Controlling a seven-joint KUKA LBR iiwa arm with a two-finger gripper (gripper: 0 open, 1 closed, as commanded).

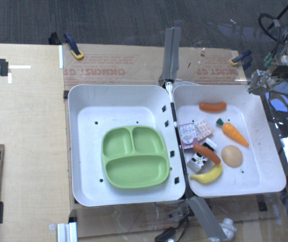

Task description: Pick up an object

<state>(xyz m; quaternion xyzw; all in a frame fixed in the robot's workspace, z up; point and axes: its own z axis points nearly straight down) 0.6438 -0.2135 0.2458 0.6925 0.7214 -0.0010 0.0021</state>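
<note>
- Toy carrot (233, 133) in the right bin (265, 150), right of that bin's centre; long axis slanting from upper left, where the green stub sits, down to lower right at the tip.
- Lies below and to the left of the gripper (258, 82) in the frame, closer to it than most other items in the bin.
- Orange sausage (213, 105) above the carrot, near the bin's top wall, lying almost level from left to right; about as near the gripper as the carrot, and well apart from everything else.
- Beige egg-shaped item (231, 156) just below the carrot's tip, near it but seemingly not touching.
- Crowded cluster at lower left of the right bin: two small printed packets (195, 132), a second reddish sausage (206, 153) slanting across a black and white item, and a banana (207, 174) at the bottom.
- Green divided plate (135, 157) alone in the left bin (83, 135), far from the gripper.
- Gripper poised at the upper right of the frame, over the right bin's top right corner, carrying nothing visible; open or closed cannot be told from this angle.
- Judged easiest targets: carrot or upper sausage, both standing free with room on each side of the long axis.
</note>
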